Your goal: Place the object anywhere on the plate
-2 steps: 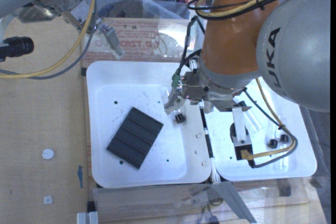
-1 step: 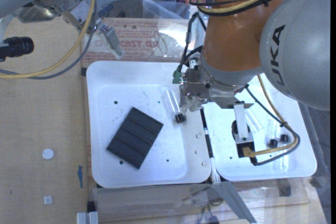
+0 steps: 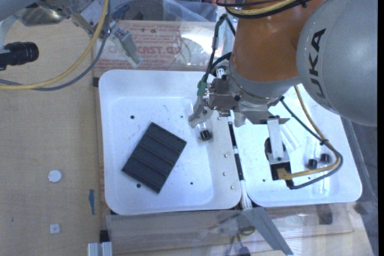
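My two-finger gripper (image 3: 203,123) hangs over the right part of the left shallow white bin (image 3: 114,129), near the wall shared with the right white bin (image 3: 342,183). I cannot tell how it is set. The dark ribbed rectangular plate (image 3: 154,156) lies flat and slantwise on the left bin's floor, apart from my tool, down to its left.

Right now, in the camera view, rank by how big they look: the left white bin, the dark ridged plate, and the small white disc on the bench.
1. Left white bin
2. Dark ridged plate
3. Small white disc
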Robot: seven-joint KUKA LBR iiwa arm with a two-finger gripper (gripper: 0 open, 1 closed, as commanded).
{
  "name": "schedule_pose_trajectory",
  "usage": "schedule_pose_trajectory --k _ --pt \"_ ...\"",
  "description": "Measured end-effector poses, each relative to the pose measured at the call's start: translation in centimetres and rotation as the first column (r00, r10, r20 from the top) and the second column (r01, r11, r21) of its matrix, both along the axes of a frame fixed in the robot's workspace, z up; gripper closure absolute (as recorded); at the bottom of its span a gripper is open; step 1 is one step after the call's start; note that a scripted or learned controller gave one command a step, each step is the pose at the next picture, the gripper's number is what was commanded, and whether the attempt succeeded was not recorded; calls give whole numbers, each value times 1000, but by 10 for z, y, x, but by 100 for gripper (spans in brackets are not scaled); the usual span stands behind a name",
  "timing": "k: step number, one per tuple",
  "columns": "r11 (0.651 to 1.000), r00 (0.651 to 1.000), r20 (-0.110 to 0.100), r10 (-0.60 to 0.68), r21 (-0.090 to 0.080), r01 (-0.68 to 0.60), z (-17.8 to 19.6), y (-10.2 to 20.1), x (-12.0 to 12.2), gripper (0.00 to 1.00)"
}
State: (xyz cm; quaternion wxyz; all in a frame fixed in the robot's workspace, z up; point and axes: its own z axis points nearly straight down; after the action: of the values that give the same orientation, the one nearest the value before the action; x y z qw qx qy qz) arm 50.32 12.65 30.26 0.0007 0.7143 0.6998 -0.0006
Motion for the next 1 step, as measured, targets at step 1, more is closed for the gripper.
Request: schedule_pose_trajectory --k 1 --pt "997 997 -3 81 2 -81 -21 65 -24 0"
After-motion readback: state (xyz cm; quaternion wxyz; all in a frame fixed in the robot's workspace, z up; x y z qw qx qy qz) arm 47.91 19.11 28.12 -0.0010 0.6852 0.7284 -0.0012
